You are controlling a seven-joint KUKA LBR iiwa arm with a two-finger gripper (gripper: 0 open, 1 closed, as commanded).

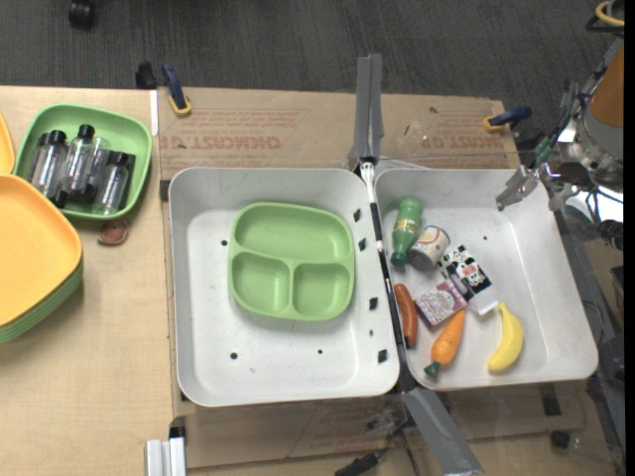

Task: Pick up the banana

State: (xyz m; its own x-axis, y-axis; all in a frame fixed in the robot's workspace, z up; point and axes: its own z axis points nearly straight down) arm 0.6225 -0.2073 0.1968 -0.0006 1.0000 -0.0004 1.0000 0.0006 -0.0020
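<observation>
Plates [35, 256] in orange sat stacked at the far left of the bench [109, 365], beside a small green tray [87, 159] holding dark-capped bottles [79, 167]. Next came the left bin [198, 345], carrying a green divided plate [293, 262] near its middle. In the right bin [556, 266] lay a green bottle [404, 229], a small can [430, 247], a black-and-white patterned box [464, 271], a pink packet [435, 305], a red sausage-like piece [405, 311] and a toy carrot [447, 339]. The banana [506, 339] rested near that bin's front right corner, just right of the carrot and apart from it. The hand [521, 186] hung over the bin's back right corner, well away from the banana, holding nothing; whether its tips were parted or together could not be told.
</observation>
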